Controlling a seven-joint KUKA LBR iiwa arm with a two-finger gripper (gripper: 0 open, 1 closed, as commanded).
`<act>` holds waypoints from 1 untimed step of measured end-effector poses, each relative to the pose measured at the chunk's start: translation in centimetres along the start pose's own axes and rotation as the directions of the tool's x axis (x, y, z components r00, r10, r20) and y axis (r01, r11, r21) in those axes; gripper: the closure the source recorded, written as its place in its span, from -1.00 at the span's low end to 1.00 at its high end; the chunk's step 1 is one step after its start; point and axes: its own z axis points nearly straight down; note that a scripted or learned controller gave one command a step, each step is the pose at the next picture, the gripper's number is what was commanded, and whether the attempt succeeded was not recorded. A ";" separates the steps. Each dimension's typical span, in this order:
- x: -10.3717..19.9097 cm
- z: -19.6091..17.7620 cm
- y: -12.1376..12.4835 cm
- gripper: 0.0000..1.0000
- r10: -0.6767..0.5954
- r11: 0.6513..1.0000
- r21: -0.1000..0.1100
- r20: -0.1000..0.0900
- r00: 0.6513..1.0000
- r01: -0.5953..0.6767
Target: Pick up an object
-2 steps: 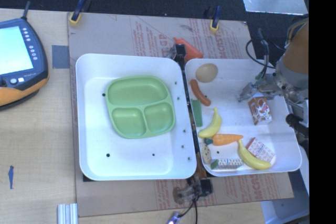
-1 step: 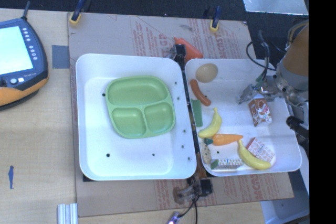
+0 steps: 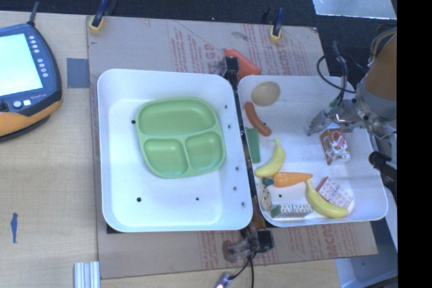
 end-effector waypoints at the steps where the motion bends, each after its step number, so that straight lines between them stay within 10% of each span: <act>1: 0.0 0.0 -0.2 -1.00 0.000 1.000 0.001 -0.001 1.000 0.000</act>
